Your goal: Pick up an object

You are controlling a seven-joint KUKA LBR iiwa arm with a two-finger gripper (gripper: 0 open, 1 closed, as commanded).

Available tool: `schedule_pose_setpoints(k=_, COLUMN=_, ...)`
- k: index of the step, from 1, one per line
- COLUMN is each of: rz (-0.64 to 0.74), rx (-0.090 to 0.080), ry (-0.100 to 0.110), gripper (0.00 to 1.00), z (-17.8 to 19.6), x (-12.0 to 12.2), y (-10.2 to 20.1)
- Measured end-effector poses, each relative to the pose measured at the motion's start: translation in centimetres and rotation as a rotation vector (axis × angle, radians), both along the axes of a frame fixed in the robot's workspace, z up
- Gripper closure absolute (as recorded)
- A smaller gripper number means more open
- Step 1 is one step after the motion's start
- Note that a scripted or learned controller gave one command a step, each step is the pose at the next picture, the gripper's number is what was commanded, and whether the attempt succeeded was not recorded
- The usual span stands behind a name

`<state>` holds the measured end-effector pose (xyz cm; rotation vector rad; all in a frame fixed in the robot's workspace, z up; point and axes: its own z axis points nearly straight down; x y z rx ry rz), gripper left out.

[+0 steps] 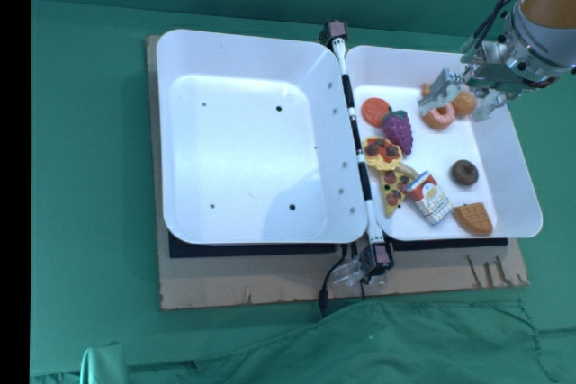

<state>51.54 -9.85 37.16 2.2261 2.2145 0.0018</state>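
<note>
- Green cloth (90, 193) covers the bench all round, and on it I see a brown cardboard sheet (252, 290) bearing the two white bins.
- On my screen the left bin (243, 49) has a bare white floor with a few dark specks.
- I see the right bin (517, 184) holding all the toy food, and a black-and-white bar (354, 135) runs between the two bins.
- My arm comes in at the upper right, and the gripper (463, 96) hangs over the far part of the right bin with its fingers spread apart, nothing clamped between them.
- Just below the gripper I see a pink-frosted doughnut (439, 116), and an orange piece (464, 103) sits right beside it; whether the fingers touch either, I cannot judge.
- Near the bar lie a red tomato slice (375, 111), purple grapes (398, 130) and a pizza slice (392, 186).
- Toward the near side I make out a small carton (429, 198), a chocolate doughnut (464, 173) and a brown waffle-like wedge (473, 218), all apart from the gripper.
</note>
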Motion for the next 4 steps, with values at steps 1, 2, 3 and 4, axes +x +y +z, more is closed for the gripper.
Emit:
schedule_pose_setpoints(k=1, rz=0.0, rx=0.0, ry=0.0, gripper=0.0, z=0.0, x=0.0, y=0.0)
schedule_pose_setpoints(k=2, rz=0.0, rx=-0.001, ry=0.004, gripper=0.0, z=-4.4, x=-0.8, y=-0.2)
schedule_pose_setpoints(k=3, rz=0.0, rx=0.0, ry=0.005, gripper=0.0, z=-10.3, x=-1.2, y=-0.7)
schedule_pose_setpoints(k=4, rz=-0.001, rx=0.0, ry=0.006, gripper=0.0, z=-15.3, x=-1.8, y=-1.7)
